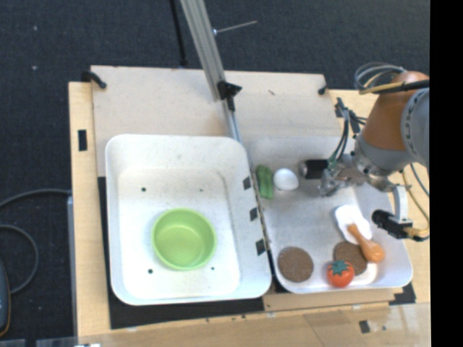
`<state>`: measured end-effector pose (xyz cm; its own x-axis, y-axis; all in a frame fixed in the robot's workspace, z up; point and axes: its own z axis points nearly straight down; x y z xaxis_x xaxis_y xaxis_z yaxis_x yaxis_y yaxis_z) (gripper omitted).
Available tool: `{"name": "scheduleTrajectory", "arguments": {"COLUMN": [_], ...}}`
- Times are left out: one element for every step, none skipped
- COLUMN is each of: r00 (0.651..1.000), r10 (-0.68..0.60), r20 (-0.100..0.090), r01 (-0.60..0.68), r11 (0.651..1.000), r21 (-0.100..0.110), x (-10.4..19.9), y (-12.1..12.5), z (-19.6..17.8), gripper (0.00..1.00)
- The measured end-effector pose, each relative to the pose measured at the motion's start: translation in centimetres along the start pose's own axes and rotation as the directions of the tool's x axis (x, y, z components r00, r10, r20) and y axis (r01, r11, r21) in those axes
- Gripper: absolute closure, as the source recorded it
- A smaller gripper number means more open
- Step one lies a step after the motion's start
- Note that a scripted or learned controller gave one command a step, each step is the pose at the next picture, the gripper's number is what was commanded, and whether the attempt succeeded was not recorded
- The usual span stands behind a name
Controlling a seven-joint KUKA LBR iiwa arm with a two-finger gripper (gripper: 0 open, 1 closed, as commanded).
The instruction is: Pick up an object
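My gripper (330, 183) hangs over the upper part of the right bin (311, 219), below the grey wrist with its orange band. Just left of it lie a white ball (286, 179) and a green oblong piece (265, 182) against the bin's left wall. Nothing can be made out in the gripper. Along the bin's near side sit a brown disc (295, 264), a second brown disc (349, 253), a red tomato (340, 273), and an orange stick with a white end (359, 231).
The left bin (137, 165) holds a green bowl (184, 238) near its front. A slanted metal pole (206, 45) rises behind the bins. Cables trail off the arm at the right edge.
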<state>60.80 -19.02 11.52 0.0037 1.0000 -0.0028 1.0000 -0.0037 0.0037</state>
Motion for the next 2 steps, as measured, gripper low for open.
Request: {"name": "scheduleTrajectory", "arguments": {"r00": [1.0,1.0], "r10": [-0.005,-0.007], "r20": [0.0,0.0], "r01": [0.005,0.007], "r11": [1.0,1.0], "r21": [-0.004,-0.005], "x": [-0.3,0.2], "y": [0.4,1.4], "z": [-6.5,-12.0], "gripper": [1.0,1.0]}}
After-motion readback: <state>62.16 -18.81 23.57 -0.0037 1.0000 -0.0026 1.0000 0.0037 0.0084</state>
